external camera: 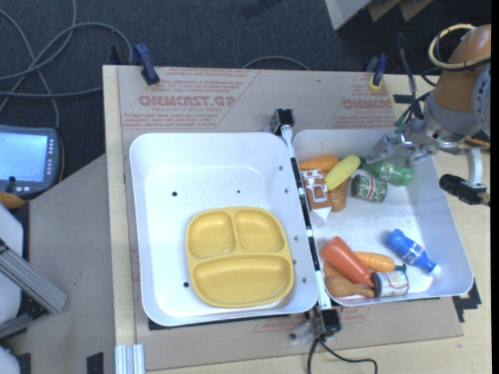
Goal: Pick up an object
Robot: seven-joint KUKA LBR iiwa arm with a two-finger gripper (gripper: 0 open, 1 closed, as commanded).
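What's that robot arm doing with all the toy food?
The grey arm reaches in from the right, with its gripper low over the back of the right bin, right by a green bottle and a small can. I can't tell if it has grabbed anything. The left bin holds a yellow divided plate.

The bench wears a brown printed sheet, and two shallow white bins sit directly on it — the left bin touching the right bin along one edge, blue clamps behind them.
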